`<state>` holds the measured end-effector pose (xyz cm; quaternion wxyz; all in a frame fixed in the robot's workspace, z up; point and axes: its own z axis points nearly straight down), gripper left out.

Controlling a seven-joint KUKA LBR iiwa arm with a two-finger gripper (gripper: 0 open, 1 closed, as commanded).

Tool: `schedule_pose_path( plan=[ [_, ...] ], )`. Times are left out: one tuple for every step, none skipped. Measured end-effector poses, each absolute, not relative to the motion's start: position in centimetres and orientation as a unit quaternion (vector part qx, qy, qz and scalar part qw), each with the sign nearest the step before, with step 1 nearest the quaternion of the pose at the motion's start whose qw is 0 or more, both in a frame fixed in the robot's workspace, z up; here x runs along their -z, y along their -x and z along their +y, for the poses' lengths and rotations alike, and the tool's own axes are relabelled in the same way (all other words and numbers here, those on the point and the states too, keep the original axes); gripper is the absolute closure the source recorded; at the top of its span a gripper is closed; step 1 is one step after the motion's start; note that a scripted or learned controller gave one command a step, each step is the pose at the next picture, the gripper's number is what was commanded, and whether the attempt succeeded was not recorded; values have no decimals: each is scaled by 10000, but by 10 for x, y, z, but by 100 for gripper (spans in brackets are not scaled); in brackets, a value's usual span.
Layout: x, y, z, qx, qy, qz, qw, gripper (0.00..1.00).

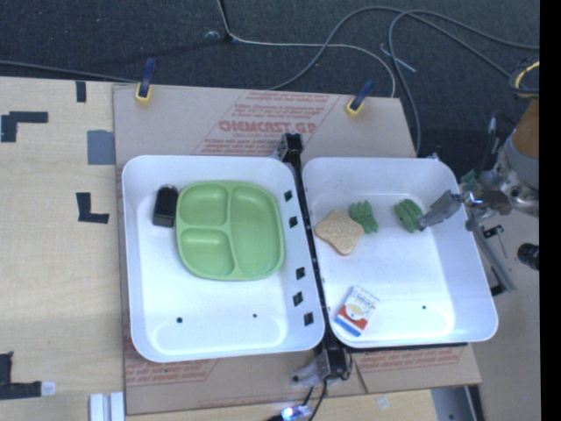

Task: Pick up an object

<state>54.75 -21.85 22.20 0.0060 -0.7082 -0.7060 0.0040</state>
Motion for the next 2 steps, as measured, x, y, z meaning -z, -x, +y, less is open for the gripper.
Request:
schedule_pose_path(
  plan=[
    [-230,-550,-218,-6,7068,-7074,3,0],
    [-166,-546,-212,-20,7065,-7077,30,0]
  ],
)
